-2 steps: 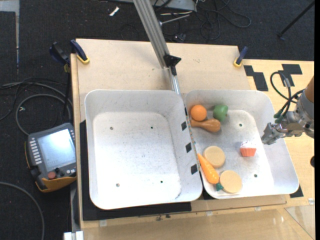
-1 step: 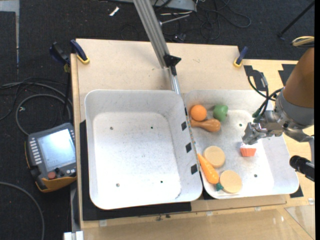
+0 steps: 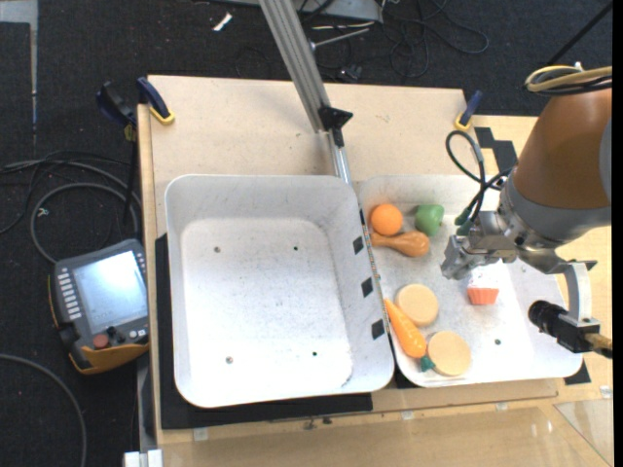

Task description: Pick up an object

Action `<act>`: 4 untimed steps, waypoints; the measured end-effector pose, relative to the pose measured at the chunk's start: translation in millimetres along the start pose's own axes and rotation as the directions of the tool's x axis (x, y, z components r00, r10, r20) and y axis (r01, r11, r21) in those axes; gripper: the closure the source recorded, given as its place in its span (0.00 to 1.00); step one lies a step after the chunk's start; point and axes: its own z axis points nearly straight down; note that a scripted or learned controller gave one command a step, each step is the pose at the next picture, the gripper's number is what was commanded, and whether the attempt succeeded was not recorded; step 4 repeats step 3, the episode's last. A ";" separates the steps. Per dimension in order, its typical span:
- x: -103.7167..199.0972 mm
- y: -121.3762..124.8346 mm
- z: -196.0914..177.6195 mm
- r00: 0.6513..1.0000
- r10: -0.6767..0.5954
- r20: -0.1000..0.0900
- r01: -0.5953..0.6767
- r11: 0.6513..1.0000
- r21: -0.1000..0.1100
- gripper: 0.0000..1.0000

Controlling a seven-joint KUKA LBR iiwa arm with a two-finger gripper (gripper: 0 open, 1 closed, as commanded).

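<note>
Orange-red and white, the small block (image 3: 483,295) lies on the floor of the right bin (image 3: 545,353) just beside the gripper (image 3: 461,258), whose grip I cannot tell from here, so nothing looks lifted and the pick is all to do.

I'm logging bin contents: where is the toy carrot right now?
The carrot lies in the right bin, along its left wall, between the two tan discs and below the orange ball.
</note>
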 end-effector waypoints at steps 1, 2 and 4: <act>58.6 -2.1 -3.0 1.000 0.000 -0.001 0.000 1.000 0.002 1.00; 109.7 -1.7 -3.0 1.000 0.001 0.000 -0.001 1.000 0.002 1.00; 166.6 -7.2 22.1 1.000 0.001 0.000 -0.001 1.000 0.006 1.00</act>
